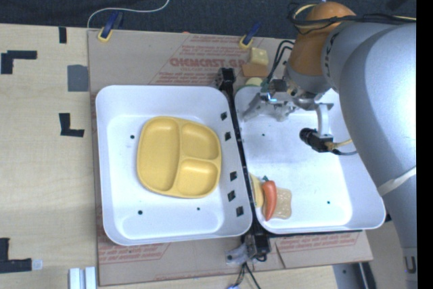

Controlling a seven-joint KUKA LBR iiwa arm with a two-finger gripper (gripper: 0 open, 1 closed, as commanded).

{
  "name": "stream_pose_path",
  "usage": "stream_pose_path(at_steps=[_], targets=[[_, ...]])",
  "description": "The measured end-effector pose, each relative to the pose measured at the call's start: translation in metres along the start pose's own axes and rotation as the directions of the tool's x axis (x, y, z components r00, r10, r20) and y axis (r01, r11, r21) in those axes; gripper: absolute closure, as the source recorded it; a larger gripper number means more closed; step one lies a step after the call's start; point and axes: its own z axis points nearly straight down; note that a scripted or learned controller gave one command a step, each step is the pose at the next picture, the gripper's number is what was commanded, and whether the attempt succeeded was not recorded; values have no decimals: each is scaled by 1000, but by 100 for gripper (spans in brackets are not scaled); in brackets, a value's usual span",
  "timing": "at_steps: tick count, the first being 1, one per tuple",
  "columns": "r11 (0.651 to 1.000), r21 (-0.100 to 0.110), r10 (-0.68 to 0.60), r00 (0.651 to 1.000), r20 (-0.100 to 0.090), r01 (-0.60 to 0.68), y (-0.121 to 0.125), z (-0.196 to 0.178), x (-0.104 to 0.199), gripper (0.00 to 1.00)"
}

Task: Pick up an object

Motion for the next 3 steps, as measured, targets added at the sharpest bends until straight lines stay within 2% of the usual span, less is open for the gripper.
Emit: stream_pose_path(at_steps=[1,2,3], targets=[[1000,2,2,1000,1,-2,-22,0,6,0],[1000,5,-1,1000,2,1,-1,0,3,0],[1000,2,2,1000,1,-2,-9,0,7,0]])
